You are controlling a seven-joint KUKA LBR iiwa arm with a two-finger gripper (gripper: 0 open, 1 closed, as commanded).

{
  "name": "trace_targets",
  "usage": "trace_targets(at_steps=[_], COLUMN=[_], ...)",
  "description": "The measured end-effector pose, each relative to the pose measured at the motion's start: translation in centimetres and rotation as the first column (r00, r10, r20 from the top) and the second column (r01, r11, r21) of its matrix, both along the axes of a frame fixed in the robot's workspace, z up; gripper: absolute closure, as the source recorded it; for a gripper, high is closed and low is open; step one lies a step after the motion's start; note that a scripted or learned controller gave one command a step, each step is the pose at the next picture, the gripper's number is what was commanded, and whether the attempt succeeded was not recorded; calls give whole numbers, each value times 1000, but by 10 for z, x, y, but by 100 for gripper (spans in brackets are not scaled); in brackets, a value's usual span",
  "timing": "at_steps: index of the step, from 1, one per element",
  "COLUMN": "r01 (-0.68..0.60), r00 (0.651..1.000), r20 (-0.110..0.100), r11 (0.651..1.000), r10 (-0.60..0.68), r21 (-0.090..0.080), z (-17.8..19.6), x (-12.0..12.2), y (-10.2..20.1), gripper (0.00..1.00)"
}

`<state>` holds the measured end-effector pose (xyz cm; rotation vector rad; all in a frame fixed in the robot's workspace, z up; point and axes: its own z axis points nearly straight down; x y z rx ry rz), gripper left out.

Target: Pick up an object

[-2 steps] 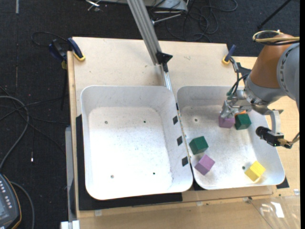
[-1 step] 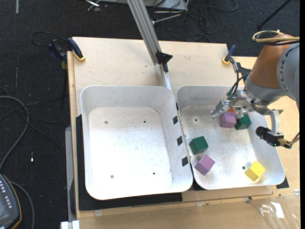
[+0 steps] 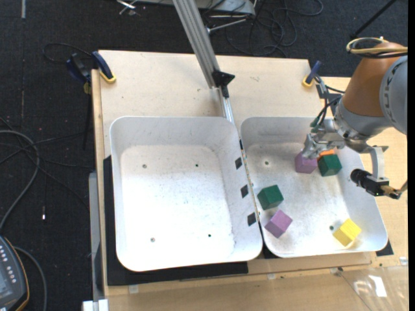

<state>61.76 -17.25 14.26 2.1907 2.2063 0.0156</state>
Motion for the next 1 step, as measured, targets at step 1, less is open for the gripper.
trace_targets(at_steps=[1], r01=[0], r00=[1000], r20=[-1], r11=[1000], r10=[0], r21=[0], z=[-1], x=[0], y=[0], gripper=[0])
